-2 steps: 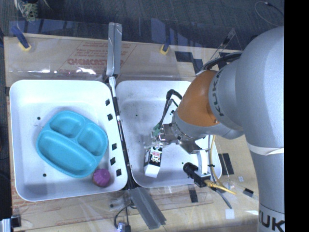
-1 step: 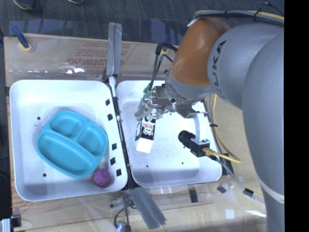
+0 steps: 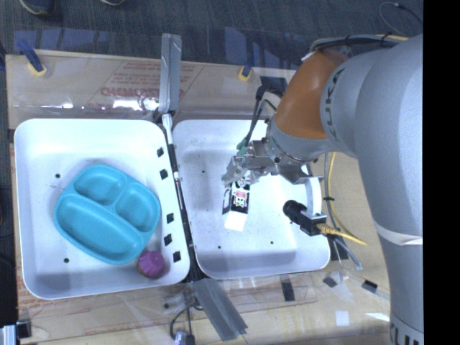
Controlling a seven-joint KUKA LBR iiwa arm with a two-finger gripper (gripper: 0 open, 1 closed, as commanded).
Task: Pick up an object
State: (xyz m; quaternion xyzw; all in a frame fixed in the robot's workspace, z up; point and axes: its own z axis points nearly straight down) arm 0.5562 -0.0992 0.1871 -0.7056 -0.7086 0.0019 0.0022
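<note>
A small packet [image 3: 236,205], black at the top with a pink label and white at its lower end, is in the right bin [image 3: 215,261] near the middle. My gripper [image 3: 240,177] is right at the packet's upper end and overlaps it in the camera view. I cannot tell whether the packet is gripped or lies on the bin floor. The grey arm with its orange band [image 3: 305,99] reaches in from the right over the bin's far right corner.
The left bin [image 3: 32,192] holds a blue sectioned tray [image 3: 106,213] and a small purple ball [image 3: 152,264] at its near right corner. A black part with a yellow cable [image 3: 305,218] hangs off the arm over the right bin's right side.
</note>
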